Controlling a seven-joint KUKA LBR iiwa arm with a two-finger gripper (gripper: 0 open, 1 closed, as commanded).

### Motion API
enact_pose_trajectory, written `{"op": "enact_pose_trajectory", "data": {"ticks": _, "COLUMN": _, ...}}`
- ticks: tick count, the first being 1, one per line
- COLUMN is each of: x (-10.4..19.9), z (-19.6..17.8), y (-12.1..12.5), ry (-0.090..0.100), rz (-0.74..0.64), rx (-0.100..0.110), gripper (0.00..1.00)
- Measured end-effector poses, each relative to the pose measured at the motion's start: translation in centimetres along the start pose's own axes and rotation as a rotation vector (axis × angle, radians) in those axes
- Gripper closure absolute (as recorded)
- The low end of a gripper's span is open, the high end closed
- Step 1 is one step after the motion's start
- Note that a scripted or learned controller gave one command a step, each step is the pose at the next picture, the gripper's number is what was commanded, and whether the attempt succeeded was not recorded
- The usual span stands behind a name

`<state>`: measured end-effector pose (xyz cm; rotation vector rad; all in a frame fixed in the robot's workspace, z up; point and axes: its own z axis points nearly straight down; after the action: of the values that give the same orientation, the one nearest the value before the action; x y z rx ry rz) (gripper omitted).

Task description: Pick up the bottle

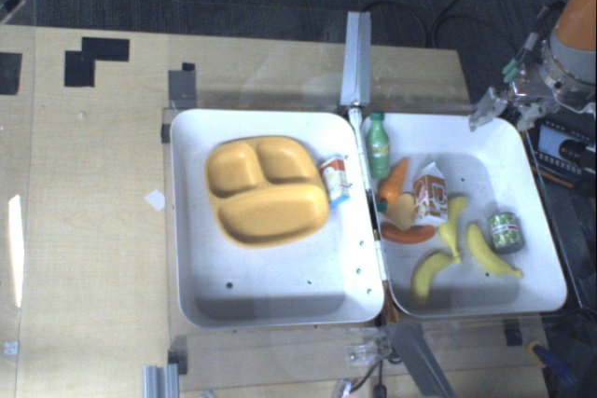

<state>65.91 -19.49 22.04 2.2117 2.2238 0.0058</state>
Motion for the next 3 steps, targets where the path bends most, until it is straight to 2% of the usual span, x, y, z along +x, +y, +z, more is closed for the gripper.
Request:
{"op": "enact_pose_trajectory", "data": {"ticks": 1, "x": -0.3, "z": 13.3, "y": 1.2, "ry": 0.008, "rz": 0.165, "rx": 0.004, "gripper": 0.0}}
{"op": "enact_pose_trajectory", "data": {"ticks": 2, "x": -0.3, "z": 11.8, "y": 1.5, "ry": 0.001, "rz": 0.157, "rx": -0.007, "gripper": 1.0}}
{"op": "enact_pose_trajectory", "data": {"ticks": 3, "x": 6.4, "z": -0.1, "y": -0.5, "ry": 0.001, "rz": 0.456, "rx": -0.001, "gripper": 1.0}}
